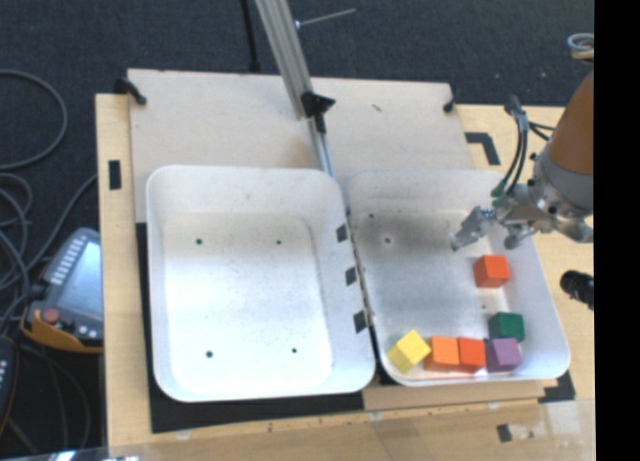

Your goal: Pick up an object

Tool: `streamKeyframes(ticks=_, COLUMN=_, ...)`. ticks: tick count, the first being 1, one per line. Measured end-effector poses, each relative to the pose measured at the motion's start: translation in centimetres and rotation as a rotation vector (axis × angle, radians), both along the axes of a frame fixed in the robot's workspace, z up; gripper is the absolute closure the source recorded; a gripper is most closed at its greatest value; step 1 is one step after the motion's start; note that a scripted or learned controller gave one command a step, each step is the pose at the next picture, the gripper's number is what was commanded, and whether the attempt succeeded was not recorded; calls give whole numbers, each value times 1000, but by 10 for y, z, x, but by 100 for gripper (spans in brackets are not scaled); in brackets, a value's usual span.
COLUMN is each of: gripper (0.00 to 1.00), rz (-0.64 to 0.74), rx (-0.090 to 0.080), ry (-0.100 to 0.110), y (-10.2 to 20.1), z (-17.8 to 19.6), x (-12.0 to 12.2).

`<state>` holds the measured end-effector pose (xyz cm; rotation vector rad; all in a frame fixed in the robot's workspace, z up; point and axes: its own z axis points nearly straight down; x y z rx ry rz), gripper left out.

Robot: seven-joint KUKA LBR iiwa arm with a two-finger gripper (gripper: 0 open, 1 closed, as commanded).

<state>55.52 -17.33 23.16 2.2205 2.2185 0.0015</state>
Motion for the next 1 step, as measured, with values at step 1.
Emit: streamKeyframes(ticks=1, gripper=0, rz=4, rx=-8, ry=-15, y=-37, z=-103, x=27)
